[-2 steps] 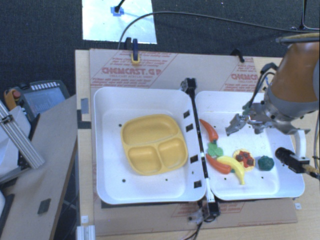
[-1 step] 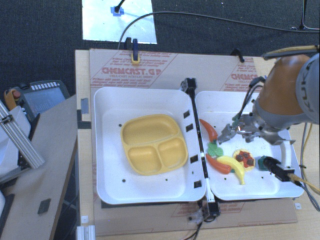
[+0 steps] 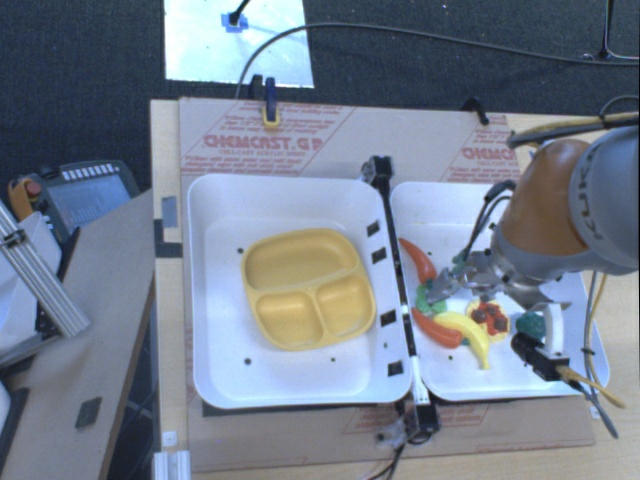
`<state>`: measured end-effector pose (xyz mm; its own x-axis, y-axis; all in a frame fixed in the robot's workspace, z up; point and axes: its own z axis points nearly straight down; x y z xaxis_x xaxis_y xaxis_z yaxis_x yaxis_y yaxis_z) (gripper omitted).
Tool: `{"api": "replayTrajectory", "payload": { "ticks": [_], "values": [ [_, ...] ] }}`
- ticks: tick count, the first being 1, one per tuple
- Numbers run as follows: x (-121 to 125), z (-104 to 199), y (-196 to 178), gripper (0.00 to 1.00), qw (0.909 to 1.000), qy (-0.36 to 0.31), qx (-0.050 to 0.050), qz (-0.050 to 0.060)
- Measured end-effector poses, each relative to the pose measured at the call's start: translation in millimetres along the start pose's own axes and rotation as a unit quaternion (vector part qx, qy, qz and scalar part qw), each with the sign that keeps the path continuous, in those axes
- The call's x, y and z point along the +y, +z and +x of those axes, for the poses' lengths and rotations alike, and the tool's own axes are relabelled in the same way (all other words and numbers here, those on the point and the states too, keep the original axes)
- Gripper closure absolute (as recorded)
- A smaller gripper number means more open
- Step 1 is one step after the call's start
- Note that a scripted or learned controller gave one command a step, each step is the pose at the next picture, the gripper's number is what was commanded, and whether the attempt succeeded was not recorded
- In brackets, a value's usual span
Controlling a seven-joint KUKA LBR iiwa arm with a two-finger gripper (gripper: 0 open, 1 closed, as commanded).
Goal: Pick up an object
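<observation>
Gripper point(image 3: 447, 286): carried on the grey arm point(image 3: 600, 208) with its orange band point(image 3: 540, 203), reaching in from the right and lowered into the right bin point(image 3: 440, 208); whether it is open or closed cannot be told, the tip being small and partly masked by the wrist; nothing is seen lifted clear of the bin floor. Right bin contents: a green piece point(image 3: 432, 294) lying at or just beside the gripper tip; an orange-red pepper point(image 3: 420, 258) just above it; a second red piece point(image 3: 440, 330) near the divider point(image 3: 392, 268); a yellow banana point(image 3: 472, 332) touching that red piece; a red-and-dark item point(image 3: 490, 316) just beside the banana; a teal item point(image 3: 532, 322) toward the right wall. Left bin point(image 3: 220, 208): a yellow compartment tray point(image 3: 305, 286), lying flat near the middle. Task status: approach judged done, with the green piece the likely target; grasp unconfirmed; lift outstanding.
</observation>
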<state>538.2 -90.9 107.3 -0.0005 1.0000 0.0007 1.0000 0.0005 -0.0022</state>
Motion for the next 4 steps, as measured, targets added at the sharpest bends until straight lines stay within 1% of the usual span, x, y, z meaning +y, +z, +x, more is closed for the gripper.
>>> {"api": "replayTrajectory", "payload": {
  "ticks": [1,2,4],
  "values": [
    [2,0,21,0.00,1.0000,0.000,0.000,-0.003],
    [4,1,9,1.00,1.0000,0.000,0.001,-0.005],
    [11,1,-78,1.00,1.0000,-0.002,-0.001,-0.004]
  ]
}}
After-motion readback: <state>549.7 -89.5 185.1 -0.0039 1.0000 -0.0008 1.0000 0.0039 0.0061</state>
